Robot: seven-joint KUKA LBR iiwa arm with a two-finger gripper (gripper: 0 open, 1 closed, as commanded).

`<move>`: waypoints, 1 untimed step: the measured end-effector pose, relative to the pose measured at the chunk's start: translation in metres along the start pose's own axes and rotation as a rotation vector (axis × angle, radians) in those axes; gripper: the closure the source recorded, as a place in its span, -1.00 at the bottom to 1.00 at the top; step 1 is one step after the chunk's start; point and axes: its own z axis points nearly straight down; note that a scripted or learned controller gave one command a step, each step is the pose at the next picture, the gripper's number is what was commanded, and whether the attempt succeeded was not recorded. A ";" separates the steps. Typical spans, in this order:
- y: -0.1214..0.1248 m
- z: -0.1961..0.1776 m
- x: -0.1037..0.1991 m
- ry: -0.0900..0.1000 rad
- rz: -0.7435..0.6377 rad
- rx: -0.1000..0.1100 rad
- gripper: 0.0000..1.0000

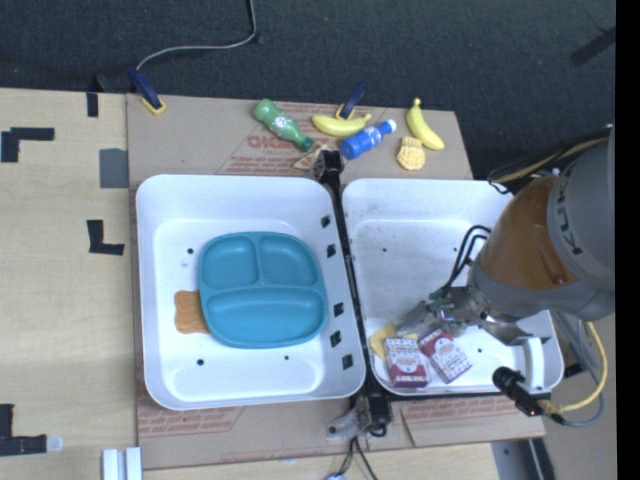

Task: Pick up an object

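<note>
Arm [545, 243] reaches into right bin [400, 218], gripper [432, 313] low near bin's front edge; can't tell its state. Just below gripper, two red packets [405, 360] [447, 355] lie side by side on bin floor, yellow item [380, 341] touching left packet. Left bin [160, 218]: blue tray [262, 290] in the middle, orange piece [187, 313] poking out tray's left side.

Grey arm [560, 238] bent low — tool [425, 318] pointing left
</note>
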 end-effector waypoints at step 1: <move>0.000 -0.010 0.000 0.000 0.000 0.000 1.00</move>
